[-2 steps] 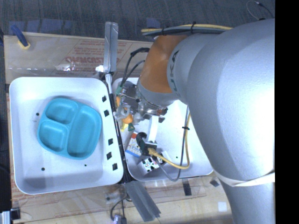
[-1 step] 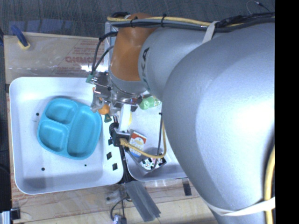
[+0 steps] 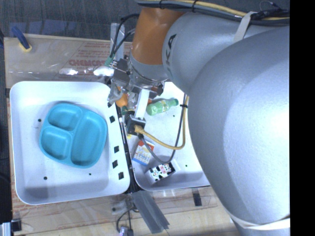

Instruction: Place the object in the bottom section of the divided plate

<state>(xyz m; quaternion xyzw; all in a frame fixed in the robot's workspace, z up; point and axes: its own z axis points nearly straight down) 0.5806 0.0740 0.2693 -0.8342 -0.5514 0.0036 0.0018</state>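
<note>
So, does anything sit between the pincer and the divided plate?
Only the bins' meeting rims. The pincer hangs above them; the blue divided plate lies beyond, in the left bin, with bare white floor around it.

Noted a bulky grey KUKA arm [image 3: 236,112] reaching in from the right of the view, its large rounded link close to the camera and sloping up and left toward centre. Narrows to a smooth orange band [image 3: 150,31] at upper middle, just above the grey metal wrist [image 3: 135,75]. Wrist angled down and to the left. Found the two-finger metal gripper [image 3: 120,95] directly below the wrist, left of centre, pointed downward, low and partly in shadow.
</note>
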